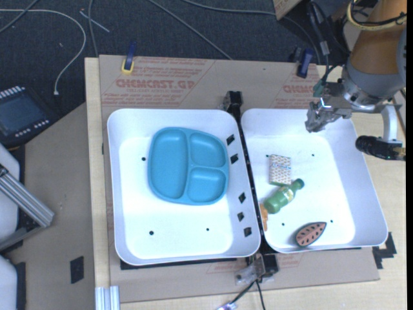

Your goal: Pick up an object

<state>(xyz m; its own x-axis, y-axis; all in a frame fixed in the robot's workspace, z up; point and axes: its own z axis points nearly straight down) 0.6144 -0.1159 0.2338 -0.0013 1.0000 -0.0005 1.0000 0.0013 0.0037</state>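
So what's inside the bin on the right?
The right bin holds a small patterned packet, a green bottle lying down, and a brownish leaf-shaped piece. The gripper hangs over its far edge, covering a bit of the floor there.

Blue divided plate (188, 166) lying in the left bin (129, 237), patterned packet (280, 169), green bottle (282, 197) and brown leaf-shaped piece (311, 234) sitting in the right bin (361, 192), claw (316, 122) hovering over its far edge.
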